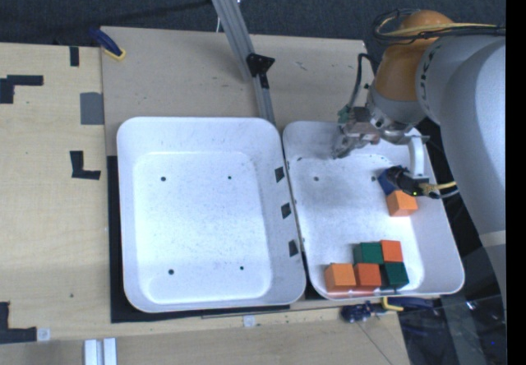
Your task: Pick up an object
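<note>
The claw (348, 140) hangs over the far end of the right bin (329, 215), close to the bin's top wall. It is too small and blurry to see if the claw is spread apart or pressed together. The grey arm (472, 100) comes in from the right, and its orange band (407, 55) sits just above the claw.

The things to pick up are little blocks, and all of them are in the right bin. One lone orange block (402, 204) lies near the right wall, apart from the claw and closer to the front. A small blue bit (384, 183) pokes out just beside it, but I cannot tell what it is.

At the front end of the same bin, five blocks sit packed together. In the front row are an orange block (339, 275), a second orange block (367, 274) and a dark green block (396, 274). Behind them are a green block (369, 252) and a small orange block (392, 251). This bunch is well apart from the claw.

The left bin (197, 224) lies right beside the right bin, and their walls touch. Both bins rest on a black mat (115, 273) on the wooden bench (49, 215). A slanted metal pole (230, 6) runs down to the gap between the bins. Black tape marks (80, 164) are stuck on the bench at the left.
</note>
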Motion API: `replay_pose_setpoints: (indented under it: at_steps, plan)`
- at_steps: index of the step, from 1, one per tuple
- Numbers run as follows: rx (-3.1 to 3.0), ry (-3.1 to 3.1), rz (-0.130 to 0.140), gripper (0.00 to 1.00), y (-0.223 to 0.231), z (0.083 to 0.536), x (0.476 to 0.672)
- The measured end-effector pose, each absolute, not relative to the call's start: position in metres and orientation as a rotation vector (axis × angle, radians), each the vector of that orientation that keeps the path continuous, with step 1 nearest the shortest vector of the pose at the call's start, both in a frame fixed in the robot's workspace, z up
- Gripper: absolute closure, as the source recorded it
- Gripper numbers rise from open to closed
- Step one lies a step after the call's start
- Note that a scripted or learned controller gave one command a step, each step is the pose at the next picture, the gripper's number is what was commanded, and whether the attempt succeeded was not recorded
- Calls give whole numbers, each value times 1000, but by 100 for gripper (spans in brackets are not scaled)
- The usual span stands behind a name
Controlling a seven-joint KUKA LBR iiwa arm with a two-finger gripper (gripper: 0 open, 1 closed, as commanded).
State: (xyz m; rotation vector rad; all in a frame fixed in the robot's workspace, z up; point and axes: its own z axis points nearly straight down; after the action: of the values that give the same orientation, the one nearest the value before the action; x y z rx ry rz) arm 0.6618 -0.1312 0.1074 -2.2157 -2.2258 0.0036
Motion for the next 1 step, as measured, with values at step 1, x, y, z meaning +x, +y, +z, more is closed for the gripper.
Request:
replay_pose_setpoints:
  at_steps: [1]
  plan:
    - [-2220, -2225, -3, 100, -126, 151, 661]
